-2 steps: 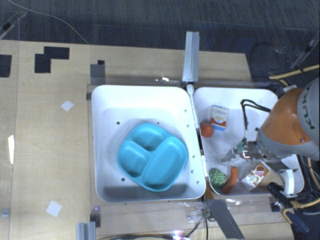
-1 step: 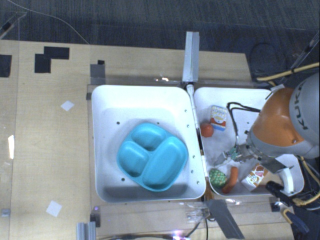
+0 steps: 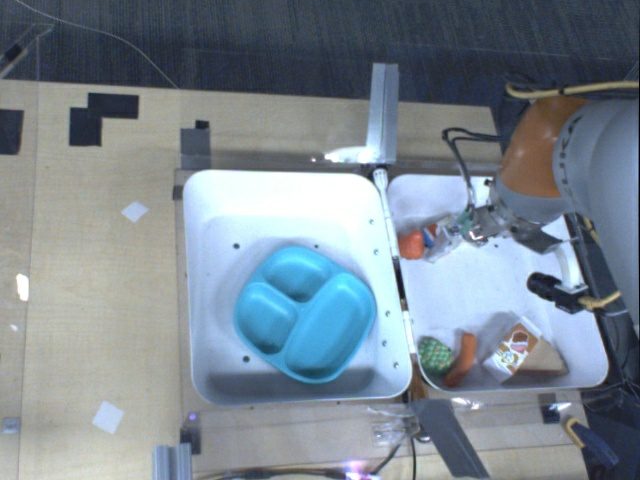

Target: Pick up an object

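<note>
Wooden desk (image 3: 90,298) carries two white bins; your likeliest target, the small orange-red rounded object (image 3: 410,244), lies at the right bin's (image 3: 500,298) upper left, against the divider. Just beside it sits the claw (image 3: 462,226), and I cannot tell its state. Come down clear of the wall before closing.

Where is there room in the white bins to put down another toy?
Left bin: bare floor along its far wall and left side, around the blue divided plate. Right bin: bare middle, between the orange toy and the carton. Crowded along its near edge.
</note>
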